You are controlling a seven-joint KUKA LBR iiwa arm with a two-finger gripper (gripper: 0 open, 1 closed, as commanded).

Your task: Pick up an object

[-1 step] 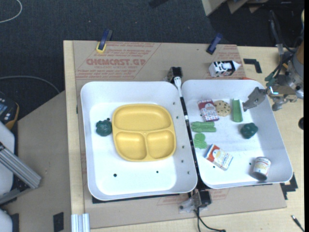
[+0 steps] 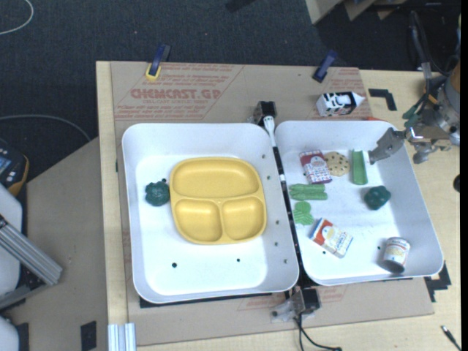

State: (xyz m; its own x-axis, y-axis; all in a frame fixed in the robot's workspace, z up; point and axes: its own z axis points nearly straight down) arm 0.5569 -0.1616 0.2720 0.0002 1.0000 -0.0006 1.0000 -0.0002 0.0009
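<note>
Gripper [image 2: 385, 146] hangs at the right bin's [image 2: 420, 196] upper right edge – holding nothing, nearest the green stick [image 2: 359, 167] – judged light, stiff, best pinched across its narrow sides.

Two bins sit side by side on the bench, touching along their inner walls. The left bin [image 2: 139, 196] holds a divided tray [image 2: 218, 199] near its centre, with a small toy [image 2: 156, 193] just beside the tray's left edge. In the right bin [image 2: 417, 196], a small packet [image 2: 316, 167] lies toward the rear, a cookie [image 2: 337, 164] touching its right side and a bar-shaped item [image 2: 359, 167] further right. In front of the packet lie two pod-shaped items [image 2: 308, 191] [image 2: 303, 213]. A carton [image 2: 331, 238] lies nearer the front, a can [image 2: 395, 253] at the front right corner, and a rounded toy [image 2: 376, 197] between can and bar. A small box [image 2: 340, 102] rests on the bench behind the right bin.
</note>
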